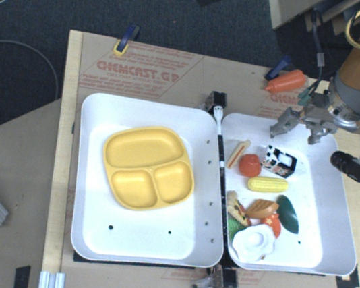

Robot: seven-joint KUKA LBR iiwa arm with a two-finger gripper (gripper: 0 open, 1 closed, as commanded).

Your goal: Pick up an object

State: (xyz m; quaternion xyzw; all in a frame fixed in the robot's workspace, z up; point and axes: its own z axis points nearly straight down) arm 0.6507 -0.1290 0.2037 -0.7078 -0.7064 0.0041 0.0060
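Observation:
My gripper (300, 128) hangs over the far edge of the right bin (334, 200), its two fingers spread apart with nothing between them. Just below it in that bin lie a black-and-white toy cow (278, 161), a red tomato (250, 165), a yellow corn cob (267, 185) and a thin orange stick (237, 153). Nearer the front sit a dark green pepper (288, 213), a brown piece (259, 208) and a fried egg (253, 243).
The left bin (86, 213) bears a yellow three-section plate (148, 167). An orange carrot toy (286, 82) rests on the cardboard behind the right bin. Black clamps (216, 102) stand between the bins. A black cable end (354, 166) sticks out at the right.

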